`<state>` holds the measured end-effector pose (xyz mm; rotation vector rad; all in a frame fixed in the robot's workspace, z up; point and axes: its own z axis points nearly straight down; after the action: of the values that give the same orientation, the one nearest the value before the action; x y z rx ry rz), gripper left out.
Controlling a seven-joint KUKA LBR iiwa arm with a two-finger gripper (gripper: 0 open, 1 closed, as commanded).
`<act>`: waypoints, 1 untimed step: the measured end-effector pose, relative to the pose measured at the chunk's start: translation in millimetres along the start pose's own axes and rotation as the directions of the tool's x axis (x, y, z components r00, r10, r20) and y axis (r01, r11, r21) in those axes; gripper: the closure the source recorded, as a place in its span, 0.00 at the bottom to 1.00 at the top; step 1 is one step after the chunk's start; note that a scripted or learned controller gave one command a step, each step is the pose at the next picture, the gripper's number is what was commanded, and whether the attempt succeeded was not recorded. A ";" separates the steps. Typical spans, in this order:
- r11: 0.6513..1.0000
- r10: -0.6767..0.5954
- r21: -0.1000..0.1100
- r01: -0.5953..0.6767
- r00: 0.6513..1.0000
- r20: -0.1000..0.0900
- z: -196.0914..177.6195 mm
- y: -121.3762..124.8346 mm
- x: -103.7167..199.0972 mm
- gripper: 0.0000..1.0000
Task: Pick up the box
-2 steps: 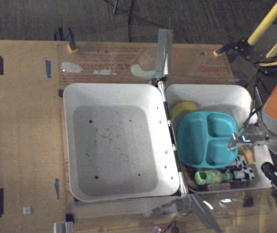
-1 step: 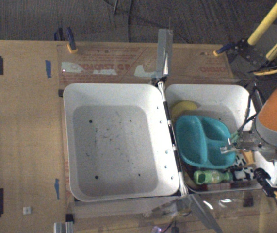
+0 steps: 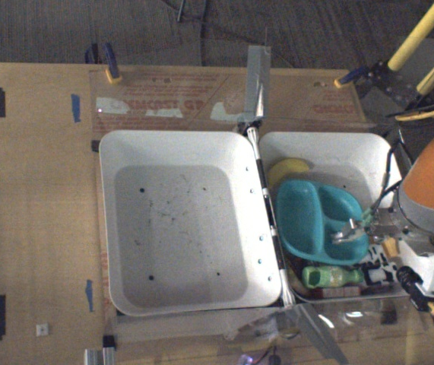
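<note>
two shallow white bins sit side by side on the wooden bench. the left bin (image 3: 118,204) carries nothing but a few dark specks on its floor, while the right bin (image 3: 331,147) is crowded. in it lie a teal container (image 3: 308,215) shaped like a divided dish, a yellow object (image 3: 286,169) tucked behind it near the divider, and a green bottle (image 3: 331,277) lying on its side along the near wall. just right of the bottle, at the near right corner, a dark item with black and white patches (image 3: 380,268) can be made out; it may be the box, but it is too small and too shadowed by the arm to be sure.

the arm (image 3: 429,181) reaches in from the right, its orange band showing above the wrist, and the gripper (image 3: 351,233) hangs low over the right lobe of the teal container, apparently touching or very near its rim. whether the gripper is spread or pressed together cannot be told, since metal glare and cables blur that spot. nothing can be seen pinched in it.

as a judgement, the task looks barely begun: no box is lifted, and the gripper sits over the teal container rather than over the patterned item. what is left seems to be nearly everything, namely shifting toward the near right corner, closing on the box, and raising it clear of the bin.
</note>
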<state>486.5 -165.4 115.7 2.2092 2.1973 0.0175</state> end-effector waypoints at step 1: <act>0.939 0.343 -0.037 -0.343 0.939 0.006 10.8 7.5 40.6 0.00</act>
<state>494.5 -125.0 104.7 2.5322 1.7604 0.0490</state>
